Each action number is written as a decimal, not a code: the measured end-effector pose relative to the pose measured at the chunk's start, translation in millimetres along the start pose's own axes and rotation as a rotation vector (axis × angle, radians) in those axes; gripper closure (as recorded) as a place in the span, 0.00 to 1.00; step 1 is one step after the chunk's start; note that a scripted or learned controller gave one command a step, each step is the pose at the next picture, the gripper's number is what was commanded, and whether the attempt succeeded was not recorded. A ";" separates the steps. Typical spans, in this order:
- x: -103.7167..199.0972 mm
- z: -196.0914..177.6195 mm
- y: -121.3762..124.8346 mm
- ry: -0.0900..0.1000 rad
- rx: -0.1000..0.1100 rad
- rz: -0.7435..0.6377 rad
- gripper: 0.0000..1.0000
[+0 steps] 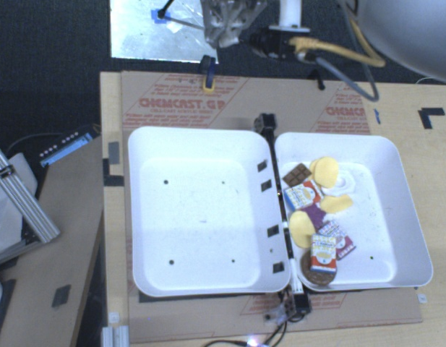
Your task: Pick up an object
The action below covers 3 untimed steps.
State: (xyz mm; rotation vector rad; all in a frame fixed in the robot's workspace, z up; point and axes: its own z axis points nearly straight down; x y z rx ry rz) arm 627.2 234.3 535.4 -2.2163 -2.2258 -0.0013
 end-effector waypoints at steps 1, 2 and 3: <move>-0.7 -0.1 42.6 0.000 -0.005 0.003 1.00; 0.2 -0.2 2.7 0.000 0.000 -0.001 1.00; -0.9 0.6 42.6 -0.001 -0.003 0.003 1.00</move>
